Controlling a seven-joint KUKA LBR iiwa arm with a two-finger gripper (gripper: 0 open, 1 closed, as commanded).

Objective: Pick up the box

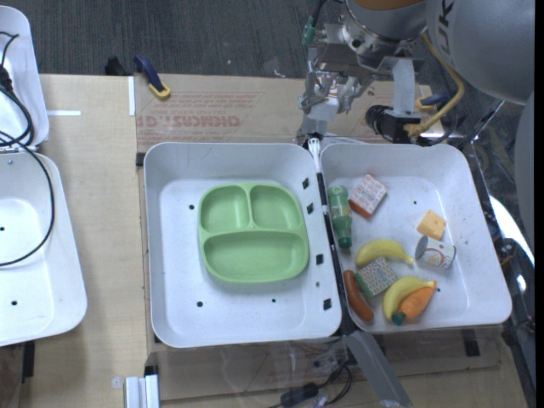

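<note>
Arm (476, 24) reaches in, end effector (327, 96) raised above bins' far edge, grip state unclear. Box (368, 195) lies well below it, right bin (476, 219).

gripper (327, 100) above bins' far edge, apart from box (368, 195) | box in right bin (476, 228), near green bottle (340, 215) | green divided plate (252, 232) in left bin (170, 253)

Cut off by the top and right edges: arm (476, 24). Tool (327, 100) too blurred to read finger state. Cropped at the left edge: white tub (34, 253). Half hidden under carrot (414, 303): near banana (398, 296). Too small to read: printing on box (368, 195).
</note>
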